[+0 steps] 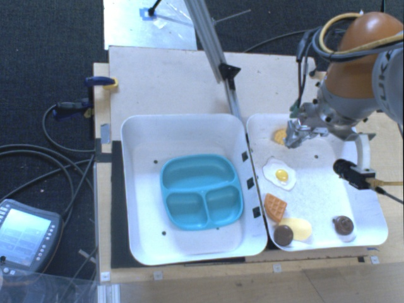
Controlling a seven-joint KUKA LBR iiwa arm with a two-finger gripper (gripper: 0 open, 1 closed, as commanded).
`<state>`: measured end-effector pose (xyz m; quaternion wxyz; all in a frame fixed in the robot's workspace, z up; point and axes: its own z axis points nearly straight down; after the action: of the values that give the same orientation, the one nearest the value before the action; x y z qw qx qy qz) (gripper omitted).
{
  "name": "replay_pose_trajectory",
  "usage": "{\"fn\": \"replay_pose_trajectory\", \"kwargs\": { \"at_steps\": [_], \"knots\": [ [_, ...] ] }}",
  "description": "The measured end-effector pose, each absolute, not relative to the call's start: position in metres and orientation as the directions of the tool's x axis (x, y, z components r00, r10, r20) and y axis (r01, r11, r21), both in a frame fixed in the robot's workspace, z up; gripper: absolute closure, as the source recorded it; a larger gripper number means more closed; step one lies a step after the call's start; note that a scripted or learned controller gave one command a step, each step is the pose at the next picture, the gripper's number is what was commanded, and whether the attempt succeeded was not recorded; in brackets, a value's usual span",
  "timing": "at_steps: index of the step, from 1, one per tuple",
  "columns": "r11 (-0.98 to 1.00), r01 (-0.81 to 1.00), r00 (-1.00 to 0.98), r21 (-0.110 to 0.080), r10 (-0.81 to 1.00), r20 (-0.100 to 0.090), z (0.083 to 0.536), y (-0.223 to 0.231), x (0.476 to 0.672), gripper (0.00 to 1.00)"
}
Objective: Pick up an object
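Object to pick: you are seeing none lifted; all 6 toy foods are lying in the right bin (379,229).
Hand (295,137): hovering by the orange piece (279,136); grip state, you cannot tell.
Count: 1 fried egg (280,173), 1 waffle (275,206), 1 yellow piece (300,228), 2 brown pieces (283,235), 1 blue tray (201,190).
Remaining: you are awaiting descent, grasp, lift.

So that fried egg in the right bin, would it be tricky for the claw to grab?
Probably. The fried egg lies flat on the bin floor, so fingers may find little edge to catch. It looks like a glossy plastic toy, likely stiff, light and a bit slippery. Being flat, it should slide rather than roll if pushed. The gripper hangs above it, near the bin's far side.
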<state>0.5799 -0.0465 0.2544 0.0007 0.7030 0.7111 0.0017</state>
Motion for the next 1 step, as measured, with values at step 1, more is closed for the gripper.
{"fn": "replay_pose_trajectory", "kwargs": {
  "at_steps": [1],
  "knots": [
    [0.012,1.000,-0.012,0.003,1.000,0.002,0.2586,0.0108,0.5814,1.00]
  ]
}}
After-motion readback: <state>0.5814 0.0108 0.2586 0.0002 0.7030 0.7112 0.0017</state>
